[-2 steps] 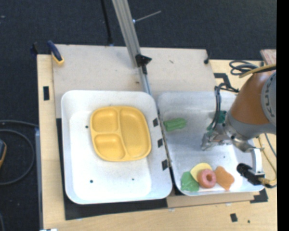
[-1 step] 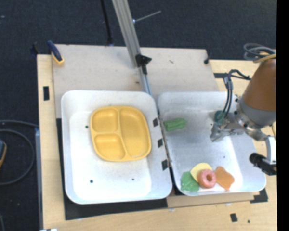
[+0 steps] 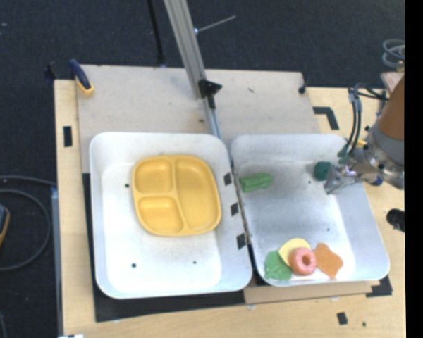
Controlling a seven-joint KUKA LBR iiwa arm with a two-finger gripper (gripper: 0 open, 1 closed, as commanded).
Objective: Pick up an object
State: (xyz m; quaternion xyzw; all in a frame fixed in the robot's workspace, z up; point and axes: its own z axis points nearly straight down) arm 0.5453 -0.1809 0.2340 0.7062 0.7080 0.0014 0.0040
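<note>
Nothing is picked yet: the end effector (image 3: 336, 182) hangs beside the small dark green round object (image 3: 322, 169); whether it is open, I cannot tell.

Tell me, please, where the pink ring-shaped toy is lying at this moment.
The pink ring-shaped toy lies in the right bin, near its front edge, between the green toy on its left and the orange toy on its right, touching a yellow piece behind it.

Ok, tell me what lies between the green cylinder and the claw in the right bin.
In the camera view, a small dark teal object sits just left of the claw; from the green cylinder to it, bare bin floor.
</note>
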